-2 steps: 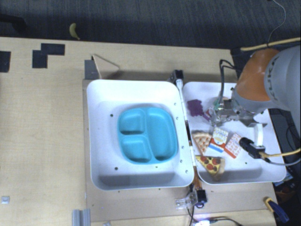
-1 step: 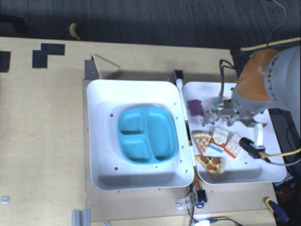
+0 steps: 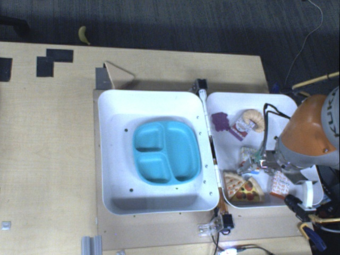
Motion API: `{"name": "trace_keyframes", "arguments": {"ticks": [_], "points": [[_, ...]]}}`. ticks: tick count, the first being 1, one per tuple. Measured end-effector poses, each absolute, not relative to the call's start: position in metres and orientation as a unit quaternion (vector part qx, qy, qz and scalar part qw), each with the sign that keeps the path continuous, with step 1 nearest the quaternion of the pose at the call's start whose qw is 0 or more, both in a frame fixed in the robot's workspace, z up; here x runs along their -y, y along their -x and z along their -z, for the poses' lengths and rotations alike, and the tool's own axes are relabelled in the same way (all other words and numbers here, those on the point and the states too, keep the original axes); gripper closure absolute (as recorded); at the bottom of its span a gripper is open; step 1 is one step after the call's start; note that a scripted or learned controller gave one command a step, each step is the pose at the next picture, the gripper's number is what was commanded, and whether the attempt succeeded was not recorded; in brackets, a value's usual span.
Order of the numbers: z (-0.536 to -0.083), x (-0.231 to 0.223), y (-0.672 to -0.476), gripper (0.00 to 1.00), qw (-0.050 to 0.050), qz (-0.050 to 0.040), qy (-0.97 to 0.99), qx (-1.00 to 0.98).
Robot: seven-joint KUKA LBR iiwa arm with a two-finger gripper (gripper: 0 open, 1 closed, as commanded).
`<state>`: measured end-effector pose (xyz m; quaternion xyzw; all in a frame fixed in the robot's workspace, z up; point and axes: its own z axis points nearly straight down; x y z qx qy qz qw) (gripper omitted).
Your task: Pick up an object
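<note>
The arm (image 3: 311,132) reaches in from the right and hangs over the right bin (image 3: 281,101). The gripper (image 3: 254,163) is low in that bin, near the middle, but it is too small and blurry to tell if it is open or closed. Nothing can be seen held in it.

The things to pick are all in the right bin. A pizza slice (image 3: 241,187) lies flat at the near end, just below the gripper. It looks like a toy, so it is likely light and hard. It is thin and flat, so it may be hard to pinch; the crust edge looks like the best place to grab.

A small purple thing (image 3: 220,122) sits at the far end by the wall. It looks small and light, and easy to pinch from its two sides.

Next to it is a round bagel (image 3: 254,120) with a small packet on it. It may roll or slip, so grabbing across the ring is best.

A small red and white pack (image 3: 280,185) lies under the arm. It looks light and maybe soft.

The left bin (image 3: 114,142) holds a blue plate (image 3: 166,152) with three parts. It is wide, smooth and slippery, so it is a poor pick.
</note>
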<state>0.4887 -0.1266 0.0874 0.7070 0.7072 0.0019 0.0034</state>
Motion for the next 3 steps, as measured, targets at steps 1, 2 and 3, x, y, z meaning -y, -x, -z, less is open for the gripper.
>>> {"name": "trace_keyframes", "arguments": {"ticks": [1, 2, 3], "points": [[-0.099, 0.126, -0.491, 1.00, 0.006, -0.0039, -0.707, -0.707], [-0.185, 0.055, -0.545, 1.00, 0.001, -0.0021, -0.705, -0.709], [-0.184, -0.032, -0.582, 1.00, 0.000, -0.0013, -0.705, -0.709]]}}
